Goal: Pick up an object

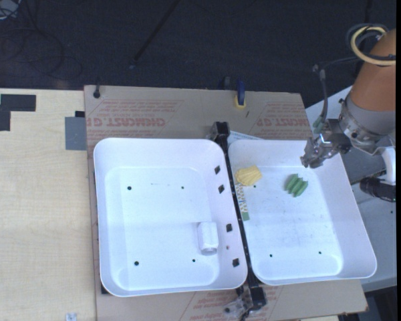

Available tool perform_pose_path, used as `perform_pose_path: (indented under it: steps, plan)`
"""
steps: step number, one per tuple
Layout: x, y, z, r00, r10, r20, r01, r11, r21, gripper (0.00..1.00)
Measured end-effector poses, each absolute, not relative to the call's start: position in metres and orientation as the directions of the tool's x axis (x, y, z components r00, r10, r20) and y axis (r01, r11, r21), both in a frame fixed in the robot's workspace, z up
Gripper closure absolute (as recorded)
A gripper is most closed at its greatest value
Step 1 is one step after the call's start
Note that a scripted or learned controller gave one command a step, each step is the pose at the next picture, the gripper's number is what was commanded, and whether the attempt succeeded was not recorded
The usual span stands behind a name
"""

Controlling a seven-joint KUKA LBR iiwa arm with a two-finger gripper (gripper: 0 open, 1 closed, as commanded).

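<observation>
From my station I see the grey arm with its orange band reaching in from the right, its two-finger gripper hanging over the far right part of the right-hand shallow white bin. At this slant I cannot tell whether the claw is released or clenched, and I see nothing held in it. The nearest candidate, I judge, is the small green ridged object, lying on the bin floor just toward me and a little left of the gripper, near but apart from it. Its long axis runs slantwise, from upper left to lower right. A yellow lumpy object sits farther left in the same bin, close to the divider. A small white cylinder lies in the left-hand white bin, well apart from the gripper. For the green piece, I'd expect a short shift nearer and left, then a descent.
</observation>
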State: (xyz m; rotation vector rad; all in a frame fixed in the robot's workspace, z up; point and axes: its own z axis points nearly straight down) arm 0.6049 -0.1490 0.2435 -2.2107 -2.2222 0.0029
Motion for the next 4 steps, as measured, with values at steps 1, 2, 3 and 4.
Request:
perform_pose_path:
  steps: [1,2,3,4]
  plan:
    - [0.581,-0.217,0.246,0.005,1.0,-0.002,1.0,-0.005,-0.004,1.0]
    - [0.492,-0.214,0.275,0.002,1.0,0.001,1.0,-0.002,-0.004,1.0]
    - [0.512,-0.127,0.284,-0.009,1.0,0.004,1.0,0.009,0.0,1.0]
    - [0.537,-0.218,0.251,0.006,1.0,-0.003,1.0,-0.006,-0.004,1.0]
